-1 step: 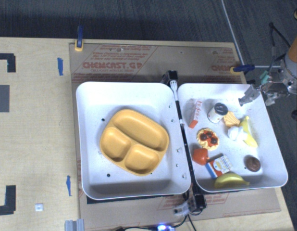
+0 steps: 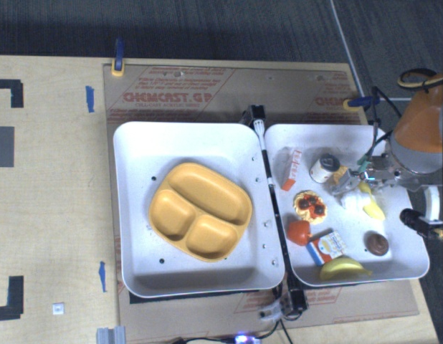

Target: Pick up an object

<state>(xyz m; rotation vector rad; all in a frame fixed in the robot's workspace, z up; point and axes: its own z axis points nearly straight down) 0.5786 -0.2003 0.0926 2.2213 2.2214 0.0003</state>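
The tool (image 2: 354, 179) hangs low in the right bin (image 2: 415, 267), crowded among small toys; its grip I cannot tell. Nearest lie a pale jar (image 2: 324, 168) and a lemon (image 2: 373, 208), likely targets. Farther: a glossy tomato (image 2: 298, 231), a banana (image 2: 343, 267). The left bin (image 2: 128, 192) holds a smooth yellow tray (image 2: 200, 210), three-lobed.

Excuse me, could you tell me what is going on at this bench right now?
A KUKA arm is reaching in from the right with its claw low over the right bin, among small toy foods: a banana, a tomato, a little pizza. The left bin holds a yellow divided tray. Nothing looks lifted yet.
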